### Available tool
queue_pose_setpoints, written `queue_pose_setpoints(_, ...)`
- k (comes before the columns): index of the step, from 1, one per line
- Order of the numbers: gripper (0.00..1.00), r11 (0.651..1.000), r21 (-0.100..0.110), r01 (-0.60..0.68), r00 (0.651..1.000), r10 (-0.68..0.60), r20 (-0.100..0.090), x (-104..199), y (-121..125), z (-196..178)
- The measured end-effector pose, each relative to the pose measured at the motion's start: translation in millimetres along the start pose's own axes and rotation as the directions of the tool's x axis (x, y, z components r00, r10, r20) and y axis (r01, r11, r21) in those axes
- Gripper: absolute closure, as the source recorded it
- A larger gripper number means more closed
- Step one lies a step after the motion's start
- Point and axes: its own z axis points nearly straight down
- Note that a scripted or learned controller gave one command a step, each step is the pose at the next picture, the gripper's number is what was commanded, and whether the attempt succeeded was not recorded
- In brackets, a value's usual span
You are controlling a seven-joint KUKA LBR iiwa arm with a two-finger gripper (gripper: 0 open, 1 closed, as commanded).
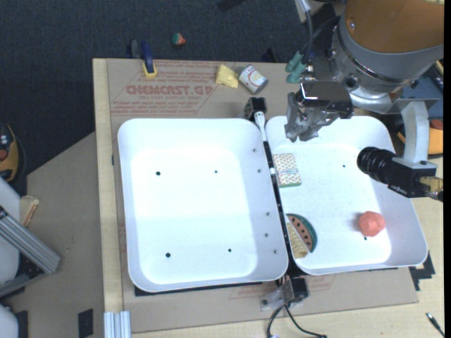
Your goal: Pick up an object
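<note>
My gripper [301, 131] hangs over the far left corner of the right bin [394, 255], raised above the floor, with nothing visible between its fingers. Just below it, near the bin's left wall, lies a small pale patterned block [287, 170]. A round green and tan object [300, 235] rests against the left wall at the near corner. A pink-red ball [371, 223] sits at the near right of that bin.
The left bin [130, 189] lies beside the right one. On the cardboard behind the bins are a yellow piece [227, 77], a small grey box [253, 79] and a blue-yellow clamp [147, 59]. A black camera unit [384, 166] juts over the right bin's right side.
</note>
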Motion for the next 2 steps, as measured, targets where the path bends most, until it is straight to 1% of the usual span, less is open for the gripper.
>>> queue_pose_setpoints(1, 1.0, 1.0, -0.014, -0.007, 1.0, 0.007, -0.002, 18.0, 0.8, -39.4)
queue_pose_setpoints(2, 1.0, 1.0, -0.015, -0.019, 1.0, 0.019, 0.0, -61.3, 0.0, -59.9)
